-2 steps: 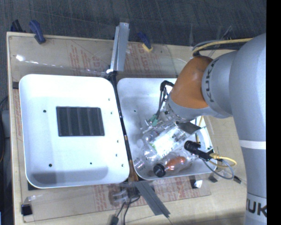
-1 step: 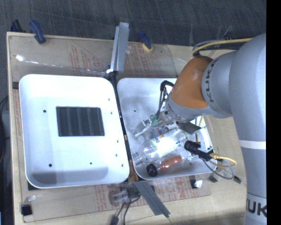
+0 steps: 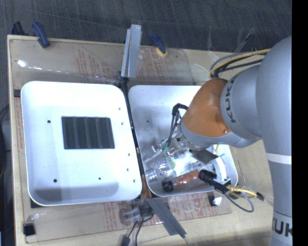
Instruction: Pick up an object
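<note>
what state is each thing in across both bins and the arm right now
Left shallow white bin: sits flat on the bench, a dark ribbed rectangular panel on its floor.
Right shallow white bin: holds a heap of items at its near end.
Clear plastic bottle: lying on its side in the heap.
Reddish-brown tube-shaped item: lying flat near the right bin's front wall.
Grey arm with orange band: reaching down over the heap.

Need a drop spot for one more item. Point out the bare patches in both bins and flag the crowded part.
Left bin: bare white floor all around the dark slatted panel, widest along its near edge. Right bin: bare at the far-left corner beside the divider. Crowded: its near half, where clear plastic items pile under the arm.
</note>
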`<state>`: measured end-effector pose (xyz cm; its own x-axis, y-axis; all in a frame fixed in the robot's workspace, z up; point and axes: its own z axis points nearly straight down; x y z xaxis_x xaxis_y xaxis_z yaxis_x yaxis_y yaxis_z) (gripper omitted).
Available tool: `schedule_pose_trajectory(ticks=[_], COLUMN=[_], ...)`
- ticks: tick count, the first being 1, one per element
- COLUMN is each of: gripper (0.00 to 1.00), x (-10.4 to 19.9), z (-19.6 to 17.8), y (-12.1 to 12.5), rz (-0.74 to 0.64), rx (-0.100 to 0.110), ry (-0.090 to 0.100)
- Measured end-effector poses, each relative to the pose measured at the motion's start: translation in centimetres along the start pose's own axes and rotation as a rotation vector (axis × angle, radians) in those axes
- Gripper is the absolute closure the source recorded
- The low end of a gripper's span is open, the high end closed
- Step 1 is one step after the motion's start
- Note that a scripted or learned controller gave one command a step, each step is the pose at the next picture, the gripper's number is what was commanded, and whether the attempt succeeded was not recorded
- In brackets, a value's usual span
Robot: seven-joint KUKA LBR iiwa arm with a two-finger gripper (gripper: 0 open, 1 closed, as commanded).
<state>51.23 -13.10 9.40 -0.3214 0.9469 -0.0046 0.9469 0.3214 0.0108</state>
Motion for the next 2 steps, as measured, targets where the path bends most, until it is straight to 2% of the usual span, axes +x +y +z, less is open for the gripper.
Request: schedule_pose_trajectory(ticks=[1,2], gripper=[1.00,1.00], x=[0.0,2.5], z=[-1.1,-13.6], y=[0.2,5.4], rz=[-0.005,0.045], rx=[-0.003,0.011], ry=[-0.003,0.004])
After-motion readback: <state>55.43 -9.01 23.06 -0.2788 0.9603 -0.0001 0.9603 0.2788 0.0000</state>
